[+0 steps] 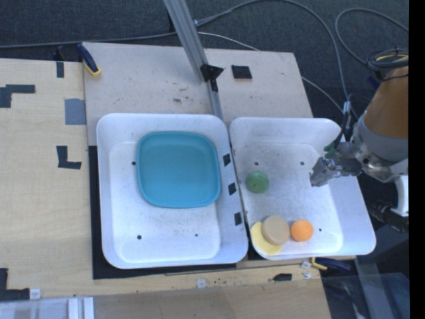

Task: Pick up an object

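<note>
Two shallow white bins side by side on a pale wooden table (40,198), the left bin (113,244) and the right bin (352,238) touching along the middle edge. In the left bin, a square blue plate (178,169), lying flat near the centre. In the right bin, a small green ball (257,182) toward the left wall, well apart from the hand. Near the front wall of the same bin, a beige round piece (275,230) resting on a yellow object (260,243), and just beside it an orange ball (301,230). Hand (321,173) over the right side of the right bin, dark and blurred; cannot tell whether released or clenched, nothing visible between it. Behind the table, dark grey carpet (66,12) with loose cables (279,8). A slanted metal rail (189,35) across the back part of the table. Some dark tape marks (66,157) on the wood at left.
</note>
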`<action>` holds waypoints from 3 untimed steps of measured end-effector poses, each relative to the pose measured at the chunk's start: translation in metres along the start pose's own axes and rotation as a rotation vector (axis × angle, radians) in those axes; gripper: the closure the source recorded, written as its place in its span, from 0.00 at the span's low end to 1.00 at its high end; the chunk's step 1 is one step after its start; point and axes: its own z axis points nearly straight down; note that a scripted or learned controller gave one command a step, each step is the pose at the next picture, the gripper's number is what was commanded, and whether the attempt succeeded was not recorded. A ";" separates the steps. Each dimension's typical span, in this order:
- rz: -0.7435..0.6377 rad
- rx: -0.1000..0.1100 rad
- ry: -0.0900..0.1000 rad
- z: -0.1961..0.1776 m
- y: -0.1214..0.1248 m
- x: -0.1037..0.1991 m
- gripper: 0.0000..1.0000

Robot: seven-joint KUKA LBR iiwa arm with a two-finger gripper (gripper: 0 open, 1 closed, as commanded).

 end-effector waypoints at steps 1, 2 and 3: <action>-0.004 0.003 0.001 -0.006 -0.006 0.047 1.00; -0.004 0.005 0.001 0.009 -0.010 0.098 1.00; -0.004 0.004 0.001 0.001 -0.009 0.151 1.00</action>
